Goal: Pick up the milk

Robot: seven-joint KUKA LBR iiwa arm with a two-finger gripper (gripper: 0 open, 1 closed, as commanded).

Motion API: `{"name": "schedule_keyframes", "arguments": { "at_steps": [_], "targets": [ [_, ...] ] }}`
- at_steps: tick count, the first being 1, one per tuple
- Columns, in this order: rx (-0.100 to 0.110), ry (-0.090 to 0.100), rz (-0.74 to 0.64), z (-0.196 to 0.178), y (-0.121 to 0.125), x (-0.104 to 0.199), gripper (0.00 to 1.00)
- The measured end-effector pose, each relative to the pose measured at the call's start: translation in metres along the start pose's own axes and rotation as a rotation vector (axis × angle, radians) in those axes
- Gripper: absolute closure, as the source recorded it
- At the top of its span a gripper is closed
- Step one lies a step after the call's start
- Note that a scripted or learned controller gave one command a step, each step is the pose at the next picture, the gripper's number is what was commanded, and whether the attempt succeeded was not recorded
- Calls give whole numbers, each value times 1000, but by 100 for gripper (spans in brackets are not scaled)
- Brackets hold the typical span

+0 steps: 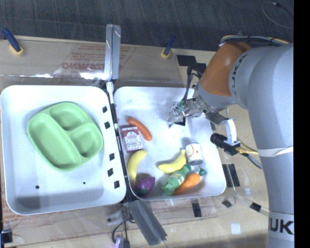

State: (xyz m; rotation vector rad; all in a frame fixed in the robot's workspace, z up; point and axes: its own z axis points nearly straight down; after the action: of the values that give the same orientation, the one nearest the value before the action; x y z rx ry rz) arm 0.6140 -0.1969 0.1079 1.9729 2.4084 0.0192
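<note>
The milk (130,138) is a small red carton with a white label. It lies flat at the left side of the right bin (160,94), close to the divider. My gripper (176,115) hangs over the upper middle of that bin, to the right of the carton and a little farther back, well apart from it. The orange wrist band and grey arm reach in from the right behind it. Nothing is visibly held.
An orange sausage (139,128) lies just above the carton and a banana (136,162) just below it. A second banana (173,164), a small can (194,153), a carrot (189,183), a green bottle (173,182) and a purple item (144,183) crowd the bin's front. The left bin holds a green divided plate (66,134).
</note>
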Motion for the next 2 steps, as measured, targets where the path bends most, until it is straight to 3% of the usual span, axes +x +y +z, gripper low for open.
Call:
{"name": "schedule_keyframes", "arguments": {
  "at_steps": [1, 2],
  "targets": [
    [-8, -3, -6, -15, 4, 0, 100],
    [27, 15, 23, -110, 11, 60, 100]
  ]
}}
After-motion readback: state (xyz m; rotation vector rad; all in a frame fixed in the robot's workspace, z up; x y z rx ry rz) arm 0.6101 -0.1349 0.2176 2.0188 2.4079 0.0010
